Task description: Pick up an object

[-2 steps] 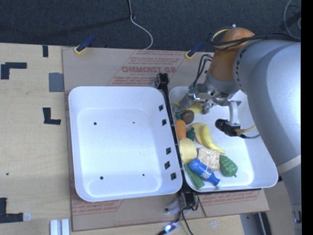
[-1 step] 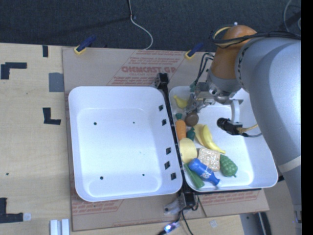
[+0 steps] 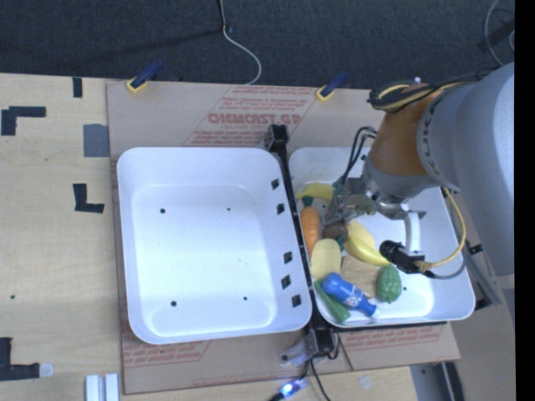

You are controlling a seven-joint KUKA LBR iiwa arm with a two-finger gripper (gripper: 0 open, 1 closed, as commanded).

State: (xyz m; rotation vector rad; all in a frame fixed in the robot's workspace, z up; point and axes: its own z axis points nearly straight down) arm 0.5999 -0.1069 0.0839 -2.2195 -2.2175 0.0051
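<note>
Camera view, slanted down on the bench. Arm [image 3: 451, 140], grey metal with an orange band, enters from the right of the frame and bends over the right bin [image 3: 447, 307], wrist low among the toys, apparently placed for a grab. Gripper [image 3: 341, 211] sits near frame centre-right, just above the pile; its opening cannot be told, and nothing is visibly held. Left bin [image 3: 201, 241]: smooth white plastic, shallow, rounded corners. Candidate objects crowd the right bin's left side, lower centre-right of frame: banana [image 3: 364, 242], curved and glossy yellow; carrot [image 3: 310, 226], orange and tapered, against the divider; blue cylinder [image 3: 344, 291], lying flat; green lump [image 3: 389, 284], rounded. All look like hard plastic.
</note>
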